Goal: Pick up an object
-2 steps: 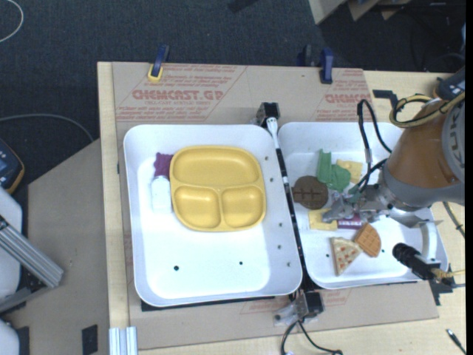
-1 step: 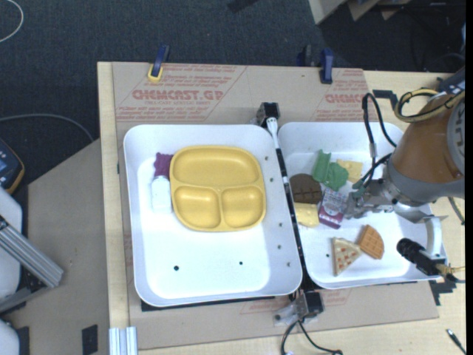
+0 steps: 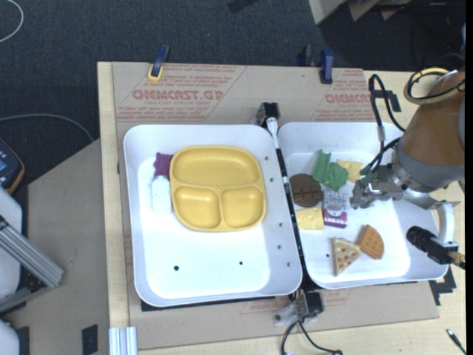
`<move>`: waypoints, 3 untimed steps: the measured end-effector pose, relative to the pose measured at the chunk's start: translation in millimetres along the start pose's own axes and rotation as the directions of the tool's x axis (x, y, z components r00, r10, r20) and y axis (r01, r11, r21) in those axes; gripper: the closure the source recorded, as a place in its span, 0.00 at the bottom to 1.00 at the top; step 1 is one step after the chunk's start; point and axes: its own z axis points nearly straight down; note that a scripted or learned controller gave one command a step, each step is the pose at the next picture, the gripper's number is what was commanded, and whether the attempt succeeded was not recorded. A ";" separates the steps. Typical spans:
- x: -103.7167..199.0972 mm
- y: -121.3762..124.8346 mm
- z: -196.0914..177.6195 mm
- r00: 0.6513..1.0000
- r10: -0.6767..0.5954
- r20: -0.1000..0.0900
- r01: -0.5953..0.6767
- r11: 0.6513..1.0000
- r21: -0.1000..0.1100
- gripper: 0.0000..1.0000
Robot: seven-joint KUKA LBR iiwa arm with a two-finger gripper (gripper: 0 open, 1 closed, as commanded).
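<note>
yellow tray (image 3: 217, 187): sits in my left bin (image 3: 148, 272)
jaws (image 3: 363, 196): low in right bin (image 3: 414, 268), can't tell their state

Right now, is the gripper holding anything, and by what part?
Cannot be told: the gripper sits low in the right bin beside the small packet.

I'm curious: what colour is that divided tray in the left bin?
Yellow; the divided tray shows clearly in the camera view.
</note>
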 end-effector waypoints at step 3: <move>55.7 35.5 -78.6 1.000 -0.004 -0.002 0.004 1.000 0.001 1.00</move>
